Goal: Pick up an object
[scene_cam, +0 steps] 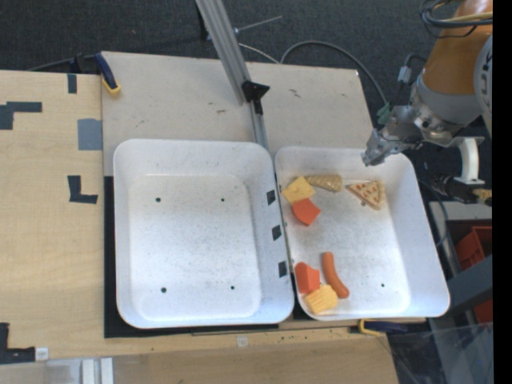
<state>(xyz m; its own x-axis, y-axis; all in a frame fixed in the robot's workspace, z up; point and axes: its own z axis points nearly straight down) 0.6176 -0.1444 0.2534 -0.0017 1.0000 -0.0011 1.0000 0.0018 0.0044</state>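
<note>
The right bin (416, 238) holds a pizza slice (366, 193), a sausage (334, 274) and orange blocks (305, 211) (left bin (192, 230) speckled); end effector (374, 154) grip state unclear.

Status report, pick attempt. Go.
Gripper over right bin's back rim, nothing seen held. Pizza slice nearest, just below it. Nothing in the way.

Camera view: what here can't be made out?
- Gripper: small and dark at the right bin's far rim; open or shut is unreadable.
- Arm: cut off by the right edge.
- Tan piece: too small to identify.
</note>
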